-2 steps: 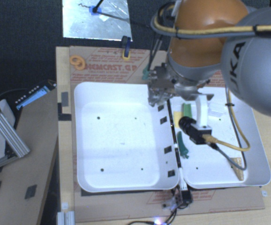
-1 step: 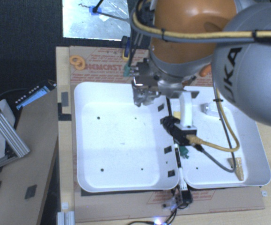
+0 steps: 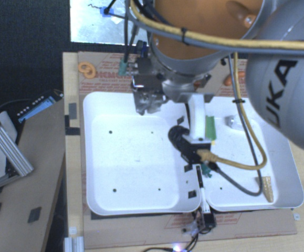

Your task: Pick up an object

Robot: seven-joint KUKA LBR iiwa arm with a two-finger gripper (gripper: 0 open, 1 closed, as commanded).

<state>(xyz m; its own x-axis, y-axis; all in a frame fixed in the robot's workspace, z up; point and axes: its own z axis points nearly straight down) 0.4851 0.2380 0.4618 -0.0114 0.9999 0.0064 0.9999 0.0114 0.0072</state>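
Near edge of the desk: a small cluster of wires and a clip [image 3: 201, 222] sits at the front seam where the two bins meet, on brown printed cardboard [image 3: 141, 226].
Left bin [image 3: 96, 193]: shallow white moulded plastic, smooth, rounded corners, a few dark dots on its floor.
Right bin [image 3: 293, 190]: same make; it carries the things on offer.
Tan stick [image 3: 268, 188]: near the front right corner of the right bin, a short ribbed tapering piece, probably light and stiff; judged best taken across its narrow width at mid-length.
Green block [image 3: 210, 127]: flat, rectangular, matte, by the divider side of the right bin, just beside the arm's white bracket; likely light and rigid, its long edges offering flat faces for a pinch.
Clear piece [image 3: 231, 122]: small, glossy, toward the far side of the right bin (likely slippery; shape too small to tell).
End effector [image 3: 147, 105]: grey metal, hanging over the far edge of the left bin, well apart from all three things; whether it is released or clenched cannot be told, and nothing shows in it.
Cables [image 3: 230, 164]: a yellow braided one and a black one looping across the right bin.
Far edge of the desk: an orange ring [image 3: 86, 69] on the cardboard.
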